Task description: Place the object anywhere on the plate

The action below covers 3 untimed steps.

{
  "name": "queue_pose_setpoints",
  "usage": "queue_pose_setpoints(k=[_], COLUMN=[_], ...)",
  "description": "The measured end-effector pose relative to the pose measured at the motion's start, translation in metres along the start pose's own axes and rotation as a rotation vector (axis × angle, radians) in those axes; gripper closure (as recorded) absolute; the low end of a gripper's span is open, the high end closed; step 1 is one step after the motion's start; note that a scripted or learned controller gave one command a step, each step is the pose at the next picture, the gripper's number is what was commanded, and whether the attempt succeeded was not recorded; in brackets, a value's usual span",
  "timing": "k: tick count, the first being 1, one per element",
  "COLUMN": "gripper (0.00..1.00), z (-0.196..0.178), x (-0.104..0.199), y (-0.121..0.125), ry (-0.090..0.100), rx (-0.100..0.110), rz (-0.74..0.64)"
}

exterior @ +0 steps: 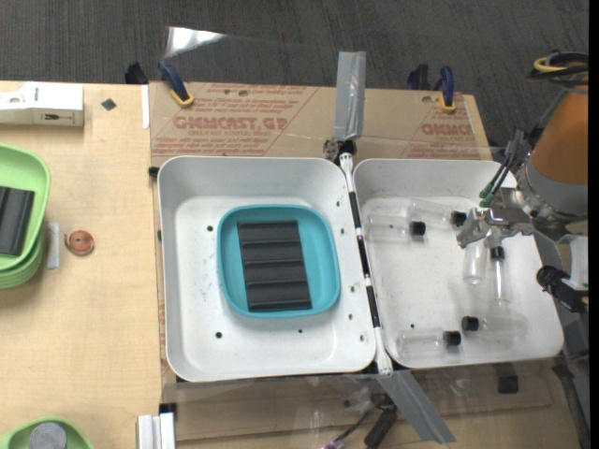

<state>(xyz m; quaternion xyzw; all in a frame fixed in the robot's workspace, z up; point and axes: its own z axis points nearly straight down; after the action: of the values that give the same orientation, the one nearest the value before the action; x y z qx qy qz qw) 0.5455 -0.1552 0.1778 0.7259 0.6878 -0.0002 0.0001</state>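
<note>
The teal plate (278,262) sat in the left bin (182,251) and already carried a dark ribbed block (272,265). The gripper (482,255) hung over the right bin (393,288) among clear tubes with black caps (410,224). Whether it gripped one I could not tell; placing seemed not yet done

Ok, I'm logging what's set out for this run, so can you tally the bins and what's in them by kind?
White bins: 2
Teal plate: 1
Black ridged block, on the plate: 1
Clear tubes with black caps, in the right bin: at least 4 (they are transparent, so an exact count is hard)
Total: at least 8
</note>
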Motion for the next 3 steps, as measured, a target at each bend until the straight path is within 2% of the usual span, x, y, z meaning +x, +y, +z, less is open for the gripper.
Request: queue_pose_setpoints(k=[1, 2, 3], gripper=[1.00, 1.00, 1.00], z=[-0.008, -0.013, -0.013], x=[-0.001, 0.099, 0.177], y=[0.000, -0.022, -0.052], ry=[-0.001, 0.000, 0.000], rx=[0.001, 0.003, 0.004], rz=[0.000, -0.154, -0.246])
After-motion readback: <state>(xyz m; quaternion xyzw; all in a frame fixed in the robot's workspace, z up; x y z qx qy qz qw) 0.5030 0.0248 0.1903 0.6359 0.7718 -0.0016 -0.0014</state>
